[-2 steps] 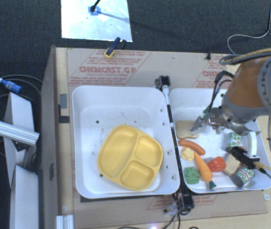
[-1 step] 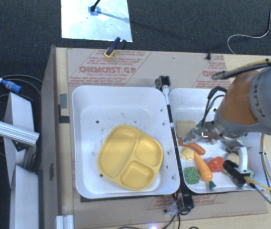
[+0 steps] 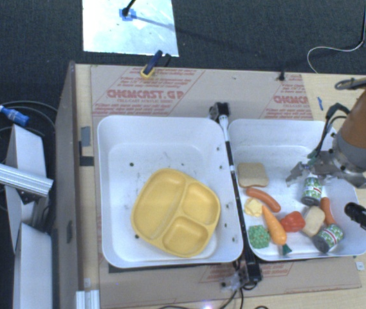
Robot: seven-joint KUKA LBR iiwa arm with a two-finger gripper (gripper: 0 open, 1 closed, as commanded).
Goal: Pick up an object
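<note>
tool (image 3: pixel 312 176) over right bin (image 3: pixel 279 137) | small can (image 3: pixel 312 190) directly beneath | grip: cannot tell

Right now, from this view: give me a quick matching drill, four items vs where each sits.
Things:
1. yellow divided tray
2. slice of toast
3. broccoli piece
4. gripper

Places:
A. near edge of the right bin, left of the carrot
B. left bin
C. over the right bin, just above a small can
D. right bin, far-left part, above the sausage

Pairs: 1-B, 2-D, 3-A, 4-C
</note>
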